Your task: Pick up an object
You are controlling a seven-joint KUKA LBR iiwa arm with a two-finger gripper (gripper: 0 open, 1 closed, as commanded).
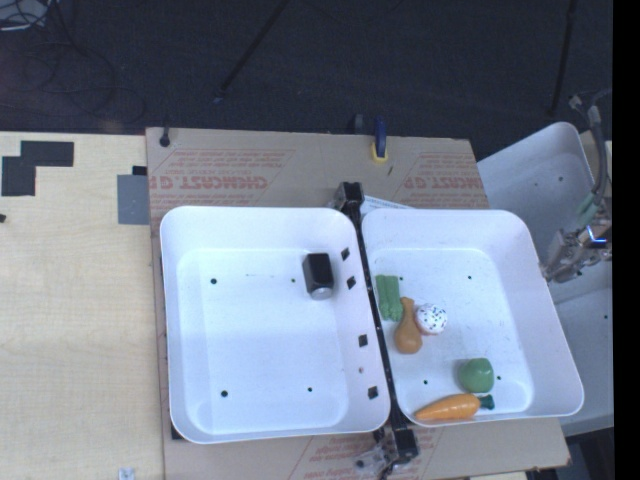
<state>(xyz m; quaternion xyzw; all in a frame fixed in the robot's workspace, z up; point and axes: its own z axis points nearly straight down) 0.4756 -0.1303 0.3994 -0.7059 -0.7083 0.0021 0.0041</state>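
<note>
In the left bin (190, 368), a small black cylinder (318, 273) lies near the far right corner. The right bin (520, 268) holds a green block (388, 296), a tan pear-shaped piece (407, 334), a white dotted ball (431, 318), a round green object (477, 375) and an orange carrot (448, 407). My gripper (575, 250) hangs at the right edge of the view, outside the right bin's rim and well away from every object. Nothing is seen in it.
Both bins rest on a brown cardboard sheet (260, 173) over a pale wooden bench (70, 318). A black divider with clips (362, 298) runs between the bins. A grey-white panel (540, 173) stands beyond the right bin.
</note>
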